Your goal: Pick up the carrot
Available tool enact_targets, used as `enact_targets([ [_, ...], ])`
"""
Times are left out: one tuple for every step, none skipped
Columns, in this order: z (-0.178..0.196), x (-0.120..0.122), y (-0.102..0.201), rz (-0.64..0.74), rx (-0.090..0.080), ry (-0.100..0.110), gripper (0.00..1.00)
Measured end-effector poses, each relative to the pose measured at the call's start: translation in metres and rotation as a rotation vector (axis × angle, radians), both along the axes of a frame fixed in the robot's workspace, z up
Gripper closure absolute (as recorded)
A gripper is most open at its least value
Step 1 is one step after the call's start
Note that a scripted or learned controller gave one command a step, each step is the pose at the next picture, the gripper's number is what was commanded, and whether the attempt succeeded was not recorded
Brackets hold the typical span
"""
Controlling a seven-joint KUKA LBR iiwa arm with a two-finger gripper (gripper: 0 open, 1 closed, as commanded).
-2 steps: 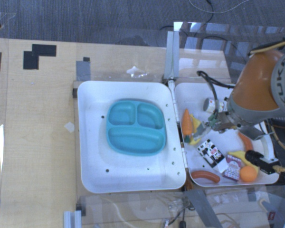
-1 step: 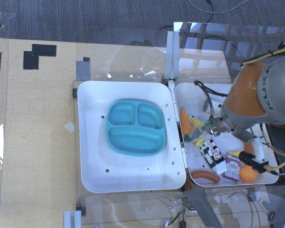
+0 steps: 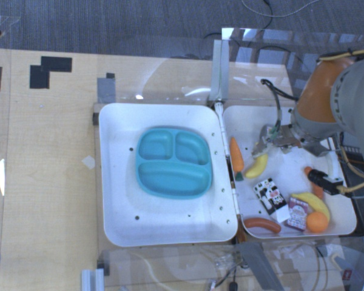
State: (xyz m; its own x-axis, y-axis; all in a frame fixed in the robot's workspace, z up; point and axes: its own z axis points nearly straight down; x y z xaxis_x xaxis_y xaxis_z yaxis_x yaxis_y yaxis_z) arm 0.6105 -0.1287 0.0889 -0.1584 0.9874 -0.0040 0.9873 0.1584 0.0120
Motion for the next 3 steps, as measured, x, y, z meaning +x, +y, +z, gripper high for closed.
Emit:
enact_targets([
  [0.001,-0.007,0.029,0.077,-0.002,-0.001,0.0],
  [0.002,0.007,0.032,0.284,-0.009,-0.001,0.0],
  [0.001,0.018,0.031,0.363,-0.007,0.017,0.0],
])
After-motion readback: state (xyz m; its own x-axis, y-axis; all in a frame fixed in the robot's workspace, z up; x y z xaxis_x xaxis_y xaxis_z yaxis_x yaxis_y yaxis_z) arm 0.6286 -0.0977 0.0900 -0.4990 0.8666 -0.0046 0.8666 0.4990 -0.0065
